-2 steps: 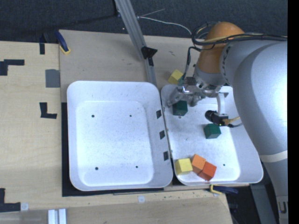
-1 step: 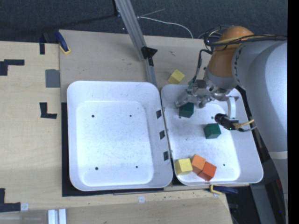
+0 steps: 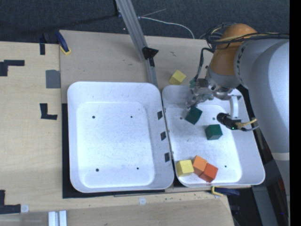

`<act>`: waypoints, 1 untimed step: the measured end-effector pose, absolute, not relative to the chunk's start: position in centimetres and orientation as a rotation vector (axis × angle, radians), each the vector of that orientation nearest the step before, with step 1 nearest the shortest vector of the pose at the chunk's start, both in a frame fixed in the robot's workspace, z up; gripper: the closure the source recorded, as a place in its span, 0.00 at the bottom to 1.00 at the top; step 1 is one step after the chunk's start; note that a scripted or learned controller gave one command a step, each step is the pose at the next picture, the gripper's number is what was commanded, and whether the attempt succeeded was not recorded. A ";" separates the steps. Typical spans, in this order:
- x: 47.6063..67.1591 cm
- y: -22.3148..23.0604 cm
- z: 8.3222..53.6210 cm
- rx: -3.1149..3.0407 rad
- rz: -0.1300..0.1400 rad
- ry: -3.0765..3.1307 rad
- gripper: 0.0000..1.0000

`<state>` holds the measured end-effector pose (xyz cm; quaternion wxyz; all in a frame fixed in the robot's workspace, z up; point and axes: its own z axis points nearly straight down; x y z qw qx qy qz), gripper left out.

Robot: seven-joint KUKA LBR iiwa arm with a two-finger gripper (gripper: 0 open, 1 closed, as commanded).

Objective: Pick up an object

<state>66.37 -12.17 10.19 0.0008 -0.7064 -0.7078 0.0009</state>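
Observation:
My gripper point(image 3: 194, 105) hangs over the back part of the right bin point(image 3: 244, 166). Its fingers are shut on the top of a dark green block point(image 3: 193, 116), which sits tilted just below them. A second green cube point(image 3: 213, 132) lies on the bin floor a little to the right and nearer the front. At the bin's front edge sit a yellow cube point(image 3: 185, 167) and two orange blocks point(image 3: 200, 163) point(image 3: 209, 172), all close together.
Another yellow cube point(image 3: 178, 77) rests on the bench just behind the right bin. The left bin point(image 3: 113, 135) stands beside it, past a shared rim. A grey slanted post point(image 3: 136, 32) rises behind the bins. The arm's bulk point(image 3: 268, 93) covers the right side.

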 end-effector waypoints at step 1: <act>66.4 -12.2 10.1 -2.217 0.003 -2.223 0.00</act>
